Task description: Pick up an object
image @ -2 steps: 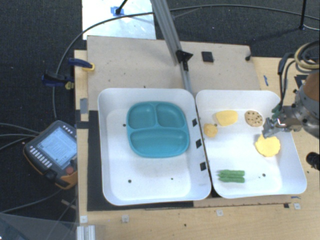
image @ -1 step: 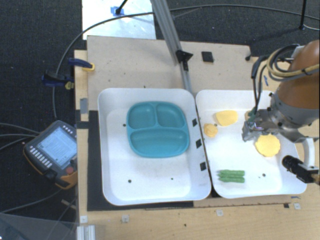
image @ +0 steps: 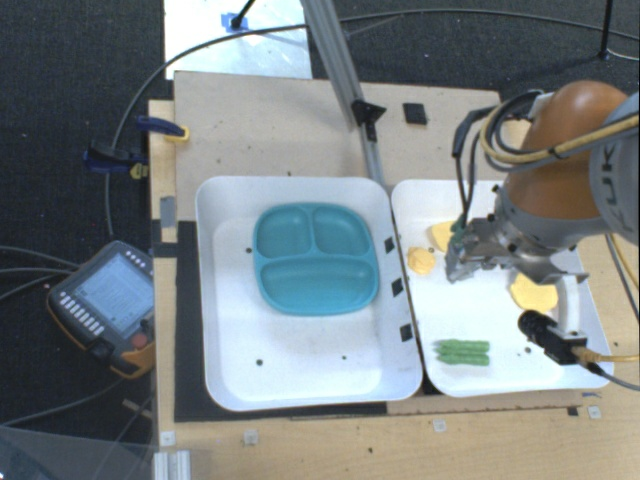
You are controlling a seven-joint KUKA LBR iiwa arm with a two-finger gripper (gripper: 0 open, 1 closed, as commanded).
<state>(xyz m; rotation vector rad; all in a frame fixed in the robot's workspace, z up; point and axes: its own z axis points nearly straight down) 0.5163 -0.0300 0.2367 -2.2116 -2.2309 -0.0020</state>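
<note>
Camera view: two white bins sit side by side on the tan tabletop (image: 270,118), their inner rims touching. The left bin (image: 230,348) holds a teal divided plate (image: 316,259), smooth, rounded and three-sectioned, with bare floor all round it, widest toward the near edge. The right bin (image: 440,368) is more crowded: the arm (image: 570,158) comes in from the right, and its claw (image: 462,260) hangs low over the bin's far-left part (whether it is apart or together cannot be told, the wrist hides it). Just left of it lie two yellow pieces (image: 424,261), small and rounded; another yellow piece (image: 530,293) lies to its right. A ribbed green pod bundle (image: 463,352) rests near the front rim, well apart from the claw.
</note>
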